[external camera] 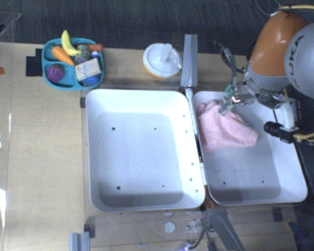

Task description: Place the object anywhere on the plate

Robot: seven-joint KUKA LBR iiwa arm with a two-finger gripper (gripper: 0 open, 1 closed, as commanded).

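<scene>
Seemingly soft and limp, the pink cloth (226, 130) would bunch; end effector (231, 101) touched its top edge, grip unclear.

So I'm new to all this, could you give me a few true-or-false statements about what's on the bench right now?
1. A pink cloth lies in the right bin. True.
2. The blue tray of toy food sits inside the left bin. False: it rests on the bench beyond that bin's far left corner.
3. The end effector is over the far edge of the pink cloth. True.
4. The white and yellow container stands in the right bin. False: it stands on the bench behind the bins.
</scene>
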